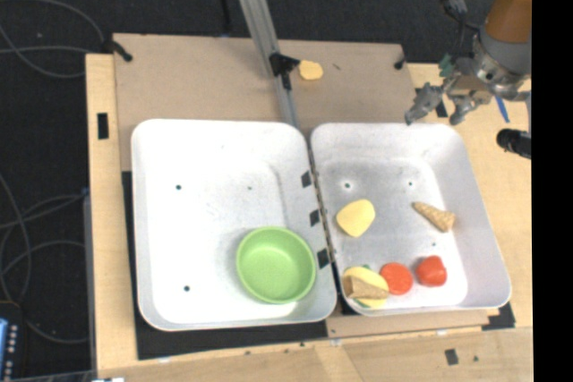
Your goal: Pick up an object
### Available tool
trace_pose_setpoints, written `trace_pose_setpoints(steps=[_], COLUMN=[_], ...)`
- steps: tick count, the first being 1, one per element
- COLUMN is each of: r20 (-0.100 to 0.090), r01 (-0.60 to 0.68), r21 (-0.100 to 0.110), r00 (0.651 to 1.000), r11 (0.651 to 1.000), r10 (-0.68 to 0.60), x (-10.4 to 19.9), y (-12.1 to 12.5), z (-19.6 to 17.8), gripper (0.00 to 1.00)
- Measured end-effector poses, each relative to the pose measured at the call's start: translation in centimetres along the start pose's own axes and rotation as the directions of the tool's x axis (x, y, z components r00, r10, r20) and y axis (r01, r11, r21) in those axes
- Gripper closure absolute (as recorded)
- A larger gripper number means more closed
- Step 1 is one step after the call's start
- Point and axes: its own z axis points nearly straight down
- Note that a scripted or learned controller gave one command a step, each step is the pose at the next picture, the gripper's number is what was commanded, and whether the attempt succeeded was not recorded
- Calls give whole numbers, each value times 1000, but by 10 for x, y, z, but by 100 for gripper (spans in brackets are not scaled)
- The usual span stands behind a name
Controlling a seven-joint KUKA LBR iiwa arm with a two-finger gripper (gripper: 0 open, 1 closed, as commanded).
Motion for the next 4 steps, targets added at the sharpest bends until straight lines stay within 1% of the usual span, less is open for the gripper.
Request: trace_pose_setpoints(steps=[1, 2, 3, 4], r20=[2, 1, 0, 1], r01=[1, -4, 0, 2], r21=[1, 4, 4, 3], r00=[1000, 1000, 1000, 1000], r11=[1000, 1000, 1000, 1000], r10=[-1, 4, 0, -2], x=[-1, -6, 1, 0], y=[0, -8, -6, -7], z=[0, 46, 102, 130], gripper=[0, 0, 0, 0])
